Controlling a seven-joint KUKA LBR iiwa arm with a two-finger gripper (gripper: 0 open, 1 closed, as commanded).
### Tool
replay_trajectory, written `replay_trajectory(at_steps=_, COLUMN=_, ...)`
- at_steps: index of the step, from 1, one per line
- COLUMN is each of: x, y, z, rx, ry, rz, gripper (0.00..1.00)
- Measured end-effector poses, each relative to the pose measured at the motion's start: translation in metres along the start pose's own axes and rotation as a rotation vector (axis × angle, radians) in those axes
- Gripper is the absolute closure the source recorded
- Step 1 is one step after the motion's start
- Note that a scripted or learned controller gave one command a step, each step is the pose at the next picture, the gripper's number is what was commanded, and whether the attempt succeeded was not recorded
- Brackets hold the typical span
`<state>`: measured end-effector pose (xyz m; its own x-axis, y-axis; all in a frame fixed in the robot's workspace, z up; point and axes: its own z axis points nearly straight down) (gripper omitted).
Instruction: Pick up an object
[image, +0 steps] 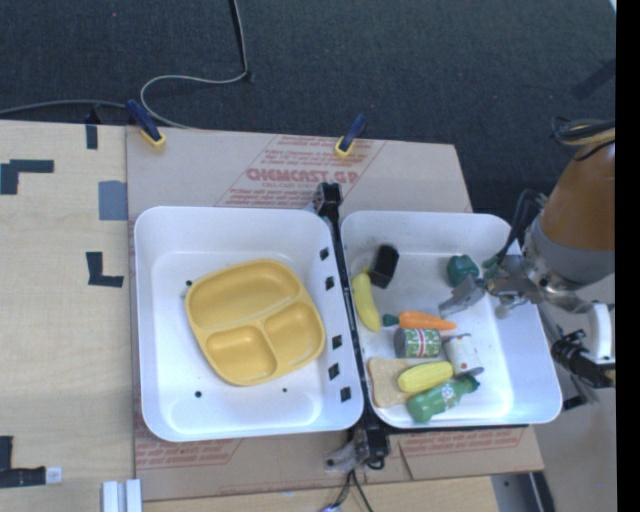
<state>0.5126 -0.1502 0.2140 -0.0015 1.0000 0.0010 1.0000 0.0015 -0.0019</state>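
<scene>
The right bin (520, 385) holds several toy foods. A black block (383, 265) lies at its back left, with a yellow banana (366, 302) in front of it. In the middle are an orange carrot (427, 321), a small can (418, 343) and a white cylinder (463, 352). A corn cob (425, 377), a green bottle (440, 398) and a slice of bread (383, 378) lie at the front. A teal object (462, 268) sits at the back right. My gripper (466, 293) hangs low over the bin's right half, just in front of the teal object and right of the carrot.
The left bin (160, 300) holds a yellow divided plate (255, 320). Black clips (336, 320) run along the wall between the two bins. The arm's orange band (588, 200) and grey wrist (560, 265) stand over the right bin's right rim.
</scene>
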Motion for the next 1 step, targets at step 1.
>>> replay_trajectory(at_steps=1, x=0.0446, y=0.0073, z=0.1222, rx=0.001, ry=0.000, rz=0.000, gripper=0.00)
